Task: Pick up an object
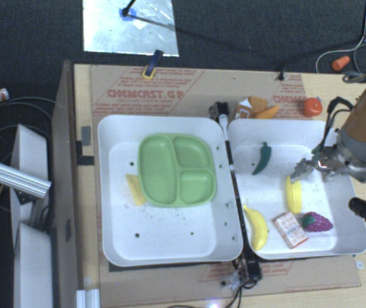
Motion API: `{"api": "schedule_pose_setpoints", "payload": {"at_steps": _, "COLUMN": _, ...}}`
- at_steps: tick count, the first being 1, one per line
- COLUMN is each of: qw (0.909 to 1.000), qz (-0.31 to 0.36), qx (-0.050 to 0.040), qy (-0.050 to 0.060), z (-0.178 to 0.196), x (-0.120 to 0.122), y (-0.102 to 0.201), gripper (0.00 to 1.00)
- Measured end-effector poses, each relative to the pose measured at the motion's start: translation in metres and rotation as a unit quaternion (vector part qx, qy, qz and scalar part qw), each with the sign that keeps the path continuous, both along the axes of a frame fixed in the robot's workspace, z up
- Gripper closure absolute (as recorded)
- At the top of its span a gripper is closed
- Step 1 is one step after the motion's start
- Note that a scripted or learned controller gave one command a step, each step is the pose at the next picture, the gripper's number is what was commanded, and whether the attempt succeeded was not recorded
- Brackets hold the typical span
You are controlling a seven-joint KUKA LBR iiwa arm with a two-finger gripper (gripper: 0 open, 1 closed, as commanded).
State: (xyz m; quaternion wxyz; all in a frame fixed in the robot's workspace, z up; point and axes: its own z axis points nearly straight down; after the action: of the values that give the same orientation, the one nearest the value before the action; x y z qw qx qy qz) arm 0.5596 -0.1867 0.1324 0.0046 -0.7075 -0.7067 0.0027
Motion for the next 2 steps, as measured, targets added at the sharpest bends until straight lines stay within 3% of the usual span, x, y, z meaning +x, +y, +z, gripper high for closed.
{"api": "schedule_pose_setpoints", "payload": {"at_steps": 1, "qw": 1.0000, "qz": 0.003, "qx": -0.0002, "qy": -0.005, "z": -0.050, "x": -0.008, "y": 0.046, "gripper": 0.00}}
{"api": "schedule_pose_setpoints", "payload": {"at_steps": 2, "qw": 1.0000, "qz": 0.003, "qx": -0.0016, "qy": -0.007, "z": -0.037, "x": -0.006, "y": 0.043, "gripper": 1.00}}
